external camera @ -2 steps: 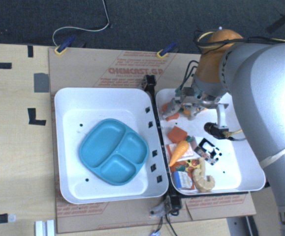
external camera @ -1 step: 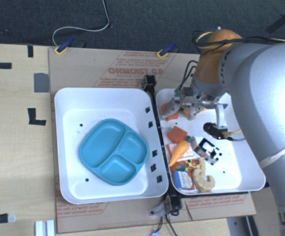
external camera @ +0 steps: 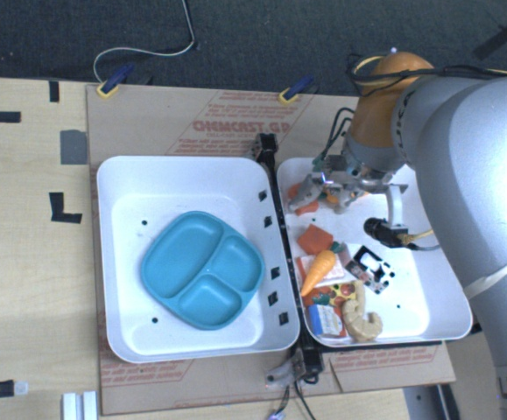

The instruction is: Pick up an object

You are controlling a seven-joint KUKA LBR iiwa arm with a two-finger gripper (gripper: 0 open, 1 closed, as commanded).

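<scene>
I note the arm (external camera: 468, 164) as a bulky, smooth, rounded grey shell. An orange band (external camera: 383, 103) sits above the wrist, thin dark cables looping around it. The gripper (external camera: 341, 185) is a cluster of small metal and black parts.

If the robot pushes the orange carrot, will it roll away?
The carrot looks like a tapered toy lying on its side in the right bin, so it would probably roll in a small curve rather than straight. Other toys crowd its lower end, which would likely stop it quickly. It looks smooth, so it may slip when squeezed.
</scene>
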